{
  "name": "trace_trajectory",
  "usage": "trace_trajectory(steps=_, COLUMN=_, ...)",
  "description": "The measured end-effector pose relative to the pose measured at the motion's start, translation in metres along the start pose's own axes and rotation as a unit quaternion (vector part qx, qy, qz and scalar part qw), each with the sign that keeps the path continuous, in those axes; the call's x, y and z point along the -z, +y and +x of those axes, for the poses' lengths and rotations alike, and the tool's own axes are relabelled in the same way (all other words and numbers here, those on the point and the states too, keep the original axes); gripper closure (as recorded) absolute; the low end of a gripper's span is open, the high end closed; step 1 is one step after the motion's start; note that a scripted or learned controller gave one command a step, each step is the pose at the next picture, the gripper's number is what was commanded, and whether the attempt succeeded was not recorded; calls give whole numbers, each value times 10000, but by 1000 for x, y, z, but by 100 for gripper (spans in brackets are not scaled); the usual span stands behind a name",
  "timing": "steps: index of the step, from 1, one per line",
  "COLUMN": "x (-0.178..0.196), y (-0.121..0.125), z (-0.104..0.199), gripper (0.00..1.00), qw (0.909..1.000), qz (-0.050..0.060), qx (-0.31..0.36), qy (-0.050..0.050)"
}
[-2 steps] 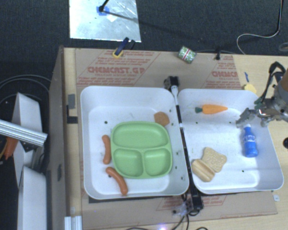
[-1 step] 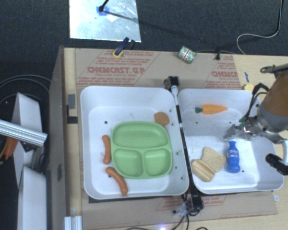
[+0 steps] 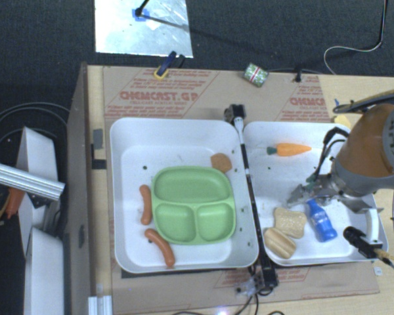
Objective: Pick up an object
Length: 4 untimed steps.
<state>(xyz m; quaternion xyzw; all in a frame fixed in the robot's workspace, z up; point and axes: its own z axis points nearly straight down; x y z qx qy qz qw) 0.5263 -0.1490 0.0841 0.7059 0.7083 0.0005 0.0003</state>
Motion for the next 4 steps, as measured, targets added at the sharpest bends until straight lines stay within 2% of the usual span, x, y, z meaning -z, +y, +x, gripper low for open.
trace_trajectory(steps=1, x=0, y=-32, z=-4, gripper=0, qw=10000, qz=0, qx=-13, qy=-2)
trace_trajectory(steps=2, x=11, y=-30, z=-4, gripper=100, qw=10000, qz=-13, qx=-6, qy=2)
trace_trajectory(steps=3, x=5, y=-4, z=51, gripper=100, qw=10000, qz=-11, qx=1, qy=0)
trace_trajectory(steps=4, x=101, y=36, z=127, gripper=100, qw=10000, qz=-8, qx=2, qy=4)
